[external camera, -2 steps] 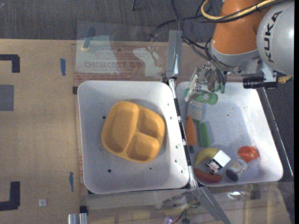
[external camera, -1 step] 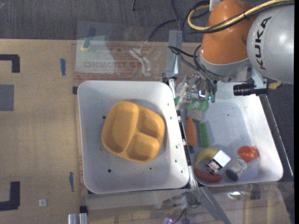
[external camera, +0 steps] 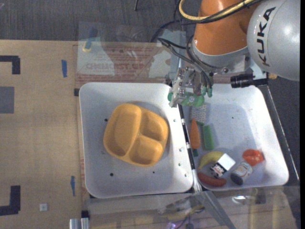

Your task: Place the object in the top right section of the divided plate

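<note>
- hanging over the seam between the two bins, near their far edge, the pincer (external camera: pixel 189 95) points down from the grey arm (external camera: pixel 267 27) with the orange band (external camera: pixel 224 18).
- something small and green (external camera: pixel 193 99) shows at its tip, but whether it sits between the fingers i cannot tell, nor how far the pincer is open.
- just below the pincer, in the right bin (external camera: pixel 267 128), an orange carrot (external camera: pixel 195 133) and a green stick (external camera: pixel 208 136) lie side by side, close to the dividing wall.
- nearer the front of that bin lie a yellow banana (external camera: pixel 209 157), a white and black block (external camera: pixel 222 166) touching it, a red sausage (external camera: pixel 211 179), a small jar (external camera: pixel 241 172) and a red-orange piece (external camera: pixel 252 156).
- in the left bin (external camera: pixel 95 166) rests the yellow divided plate (external camera: pixel 136 134), turned at a slant, its sections holding nothing, well apart from the pincer.
- both bins stand on the tan surface (external camera: pixel 38 128), which carries blue tape marks (external camera: pixel 64 68) and black corner marks (external camera: pixel 10 65).
</note>
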`<state>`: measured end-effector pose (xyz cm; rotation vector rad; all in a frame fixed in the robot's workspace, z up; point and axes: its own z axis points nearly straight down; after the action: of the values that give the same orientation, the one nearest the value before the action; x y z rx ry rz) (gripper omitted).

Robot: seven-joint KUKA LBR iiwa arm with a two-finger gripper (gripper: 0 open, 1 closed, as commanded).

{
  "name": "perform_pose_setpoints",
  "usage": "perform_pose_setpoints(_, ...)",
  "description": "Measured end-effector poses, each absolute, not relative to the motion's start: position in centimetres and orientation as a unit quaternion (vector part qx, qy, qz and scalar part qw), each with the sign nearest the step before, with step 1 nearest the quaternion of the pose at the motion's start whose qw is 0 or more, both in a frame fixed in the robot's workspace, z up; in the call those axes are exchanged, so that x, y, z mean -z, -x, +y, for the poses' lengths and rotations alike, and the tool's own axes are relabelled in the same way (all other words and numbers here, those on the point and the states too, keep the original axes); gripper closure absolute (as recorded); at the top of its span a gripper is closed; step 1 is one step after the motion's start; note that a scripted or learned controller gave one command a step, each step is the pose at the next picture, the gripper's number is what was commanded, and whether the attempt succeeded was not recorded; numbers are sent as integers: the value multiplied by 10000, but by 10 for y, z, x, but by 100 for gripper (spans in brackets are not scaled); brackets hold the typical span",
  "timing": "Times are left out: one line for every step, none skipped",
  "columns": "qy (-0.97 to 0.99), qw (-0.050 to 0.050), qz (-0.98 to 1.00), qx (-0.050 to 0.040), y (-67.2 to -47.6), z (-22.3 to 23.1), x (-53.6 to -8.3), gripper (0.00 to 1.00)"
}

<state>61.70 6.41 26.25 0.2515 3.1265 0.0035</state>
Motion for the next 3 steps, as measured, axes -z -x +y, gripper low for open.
perform_pose_setpoints(-309,11,9995,-8,-583,34,-201,100)
perform_pose_setpoints(1019,31,9948,-7,-563,2,-251,100)
perform_pose_setpoints(994,62,9950,-21,-566,1,-261,100)
